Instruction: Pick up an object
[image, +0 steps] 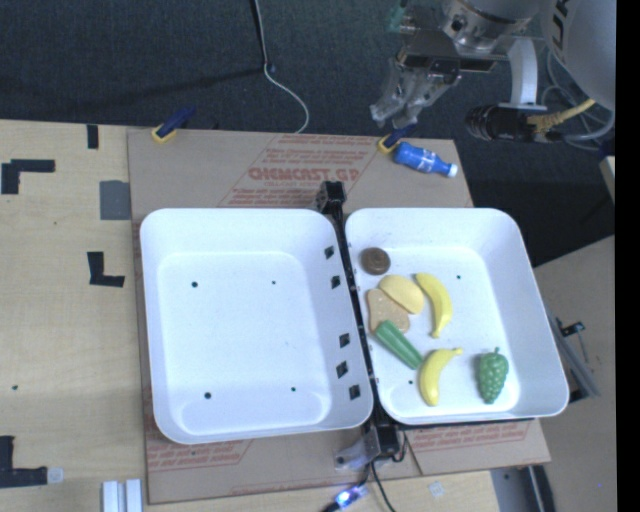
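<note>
The right bin (505, 240) holds several toy foods: a brown round piece (375, 261), a yellow lemon-like piece (402, 292), a tan piece (386, 312), a green pepper (399, 345), two bananas (436, 303) (435, 372), and a bunch of green grapes (491, 374). My gripper (400, 106) hangs high above the bench's far edge, well beyond the right bin. Nothing shows between its fingers.
The left bin (160, 240) sits beside the right one, joined by a black hinge strip (345, 300). A blue bottle (424, 159) lies on the cardboard behind the right bin. A yellow-blue clip (171, 124) sits at the far left, and a white cable (285, 90) trails nearby.
</note>
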